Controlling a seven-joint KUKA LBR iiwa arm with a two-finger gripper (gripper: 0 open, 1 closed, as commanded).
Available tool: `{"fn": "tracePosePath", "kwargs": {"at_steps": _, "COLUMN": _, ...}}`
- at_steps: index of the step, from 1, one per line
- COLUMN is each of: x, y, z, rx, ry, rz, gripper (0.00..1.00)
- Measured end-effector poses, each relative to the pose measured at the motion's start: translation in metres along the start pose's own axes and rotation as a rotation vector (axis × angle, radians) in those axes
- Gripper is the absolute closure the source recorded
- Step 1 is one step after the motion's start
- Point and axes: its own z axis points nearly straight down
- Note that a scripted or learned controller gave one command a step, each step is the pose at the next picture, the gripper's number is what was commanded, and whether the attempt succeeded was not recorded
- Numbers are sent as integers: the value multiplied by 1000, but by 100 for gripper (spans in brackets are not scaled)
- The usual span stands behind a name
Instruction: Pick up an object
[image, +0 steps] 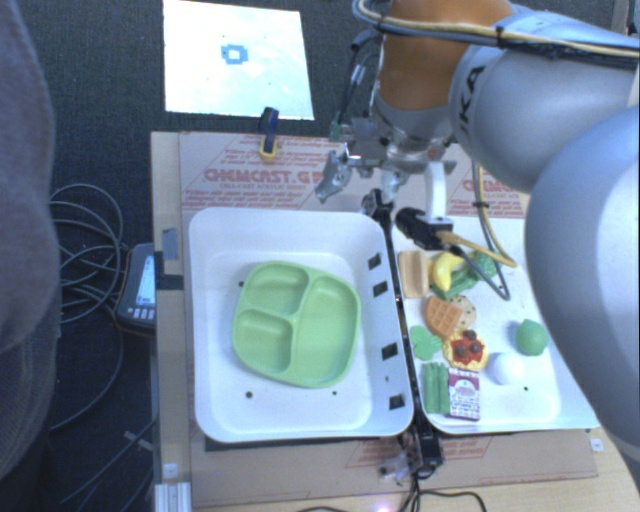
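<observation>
In the right-hand white bin (545, 395), a smooth round green plastic toy (532, 337) looks light, slippery, best pinched mid-width; the grey gripper (383, 190) at upper centre, state untellable.

This looks like a robotics lab test bench. A large grey robot arm with an orange band (540, 110) reaches over 2 shallow white plastic bins (212, 330) on a brown cardboard sheet with red print (250, 176). Small plastic toy foods (455, 330) lie in 1 bin, and loose black cables (80, 240) coil on dark carpet (100, 90).

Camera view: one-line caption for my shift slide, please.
Gripper hangs above the bins' far rim; green divided plastic plate in left white bin, small toy foods crowding right white bin.
</observation>
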Motion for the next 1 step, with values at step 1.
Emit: {"fn": "tracePosePath", "kwargs": {"at_steps": 1, "x": 112, "y": 1, "z": -67, "rx": -6, "ry": 3, "rz": -2, "gripper": 0}}
